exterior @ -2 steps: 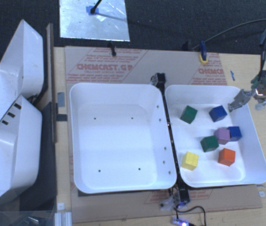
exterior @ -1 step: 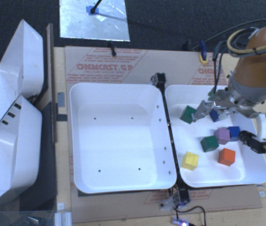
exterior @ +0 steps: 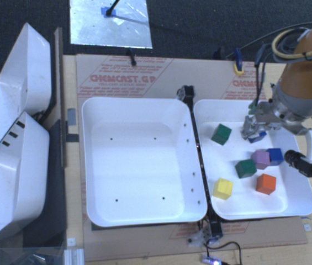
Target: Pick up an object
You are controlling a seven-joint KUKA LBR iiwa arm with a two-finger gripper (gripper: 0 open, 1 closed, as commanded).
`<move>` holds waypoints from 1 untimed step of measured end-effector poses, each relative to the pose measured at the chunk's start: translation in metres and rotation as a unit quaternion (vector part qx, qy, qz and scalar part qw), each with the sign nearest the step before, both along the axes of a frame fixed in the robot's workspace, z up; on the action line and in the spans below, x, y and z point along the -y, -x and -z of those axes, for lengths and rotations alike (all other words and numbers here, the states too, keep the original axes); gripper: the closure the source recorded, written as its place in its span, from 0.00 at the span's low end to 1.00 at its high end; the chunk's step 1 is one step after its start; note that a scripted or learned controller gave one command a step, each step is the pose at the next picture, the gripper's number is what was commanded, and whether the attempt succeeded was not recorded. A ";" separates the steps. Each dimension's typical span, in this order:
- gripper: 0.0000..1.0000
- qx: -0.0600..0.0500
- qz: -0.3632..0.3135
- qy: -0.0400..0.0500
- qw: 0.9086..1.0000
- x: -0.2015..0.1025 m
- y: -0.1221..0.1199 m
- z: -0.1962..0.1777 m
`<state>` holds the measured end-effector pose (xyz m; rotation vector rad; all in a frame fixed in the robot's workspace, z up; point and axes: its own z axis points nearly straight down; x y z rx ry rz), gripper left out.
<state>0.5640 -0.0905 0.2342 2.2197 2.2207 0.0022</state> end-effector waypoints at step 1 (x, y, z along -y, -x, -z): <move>1.00 -0.002 -0.002 -0.001 1.000 -0.041 -0.020 0.028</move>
